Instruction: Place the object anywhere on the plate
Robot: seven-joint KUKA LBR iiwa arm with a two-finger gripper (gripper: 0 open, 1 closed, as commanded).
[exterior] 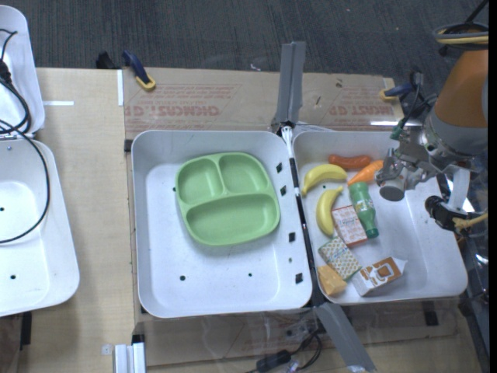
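A green plate (pixel 227 200) with three compartments lies in the left bin (pixel 155 231) and has nothing on it. The right bin (pixel 435 247) holds two yellow bananas (pixel 324 177), an orange carrot (pixel 363 172), an orange-red sausage-like piece (pixel 350 161), a green bottle (pixel 363 209), a red-and-white packet (pixel 349 224), a patterned packet (pixel 338 256), a yellow wedge (pixel 331 280) and a small brown-and-white carton (pixel 380 276). My gripper (pixel 392 185) hangs over the right bin's upper right part, just right of the carrot and bottle. Nothing shows between its fingers.
A grey divider post (pixel 290 84) rises between the two bins. Blue-and-yellow clamps (pixel 138 71) sit on the cardboard bench behind the bins. A white tray with black cables (pixel 23 208) lies to the far left.
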